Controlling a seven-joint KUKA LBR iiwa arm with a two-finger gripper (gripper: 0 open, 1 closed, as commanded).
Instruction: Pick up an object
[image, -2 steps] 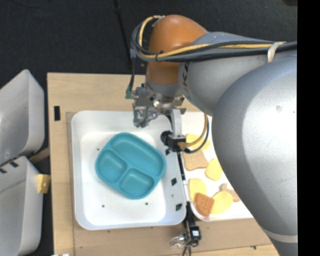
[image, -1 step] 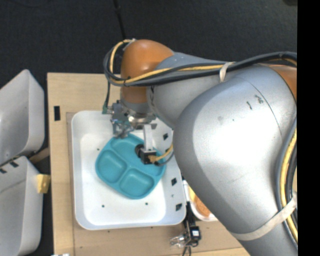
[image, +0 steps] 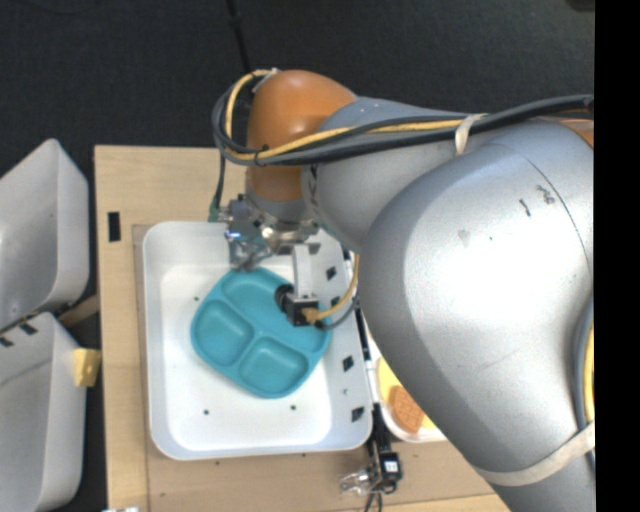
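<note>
A teal divided plate (image: 255, 335) with three compartments lies tilted in the left white bin (image: 165, 410), toward its right half. The gripper (image: 250, 255) hangs at the plate's upper rim, near the bin's back wall, under the orange wrist band (image: 285, 120). It is very close to or touching the plate's edge; I cannot tell which. The big grey arm (image: 470, 280) reaches in from the right and hides most of the right bin.
A sliver of the right bin (image: 422, 434) shows below the arm, with a round brown object (image: 405, 406) and something yellow (image: 384, 376) in it. White moulded shapes (image: 40, 220) stand left of the bench. Cables (image: 368, 478) hang at the front edge.
</note>
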